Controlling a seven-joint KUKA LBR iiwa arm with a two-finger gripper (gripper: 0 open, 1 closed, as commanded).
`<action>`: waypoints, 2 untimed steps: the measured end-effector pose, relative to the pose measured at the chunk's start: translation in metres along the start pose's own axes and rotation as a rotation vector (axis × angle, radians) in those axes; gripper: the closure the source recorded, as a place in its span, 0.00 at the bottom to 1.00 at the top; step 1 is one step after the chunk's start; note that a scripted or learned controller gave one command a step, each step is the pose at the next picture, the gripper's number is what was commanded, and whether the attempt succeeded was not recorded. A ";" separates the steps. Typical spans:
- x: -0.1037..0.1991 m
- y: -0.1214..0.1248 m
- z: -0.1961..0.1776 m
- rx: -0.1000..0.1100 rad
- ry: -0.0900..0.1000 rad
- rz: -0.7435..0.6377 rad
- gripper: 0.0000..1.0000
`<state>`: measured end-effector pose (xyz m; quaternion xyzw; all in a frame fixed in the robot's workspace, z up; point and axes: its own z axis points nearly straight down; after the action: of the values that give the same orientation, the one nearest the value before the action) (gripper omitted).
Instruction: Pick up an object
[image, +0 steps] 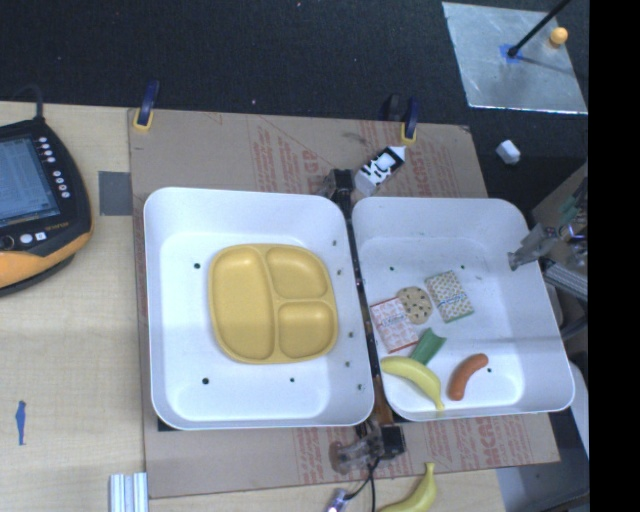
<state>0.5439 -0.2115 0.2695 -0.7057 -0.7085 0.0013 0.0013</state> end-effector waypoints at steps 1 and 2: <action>0.048 0.002 0.178 0.002 0.000 -0.002 0.00; 0.074 0.037 0.177 0.000 -0.001 -0.004 0.00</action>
<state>0.5799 -0.1378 0.0919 -0.7044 -0.7098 0.0017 0.0010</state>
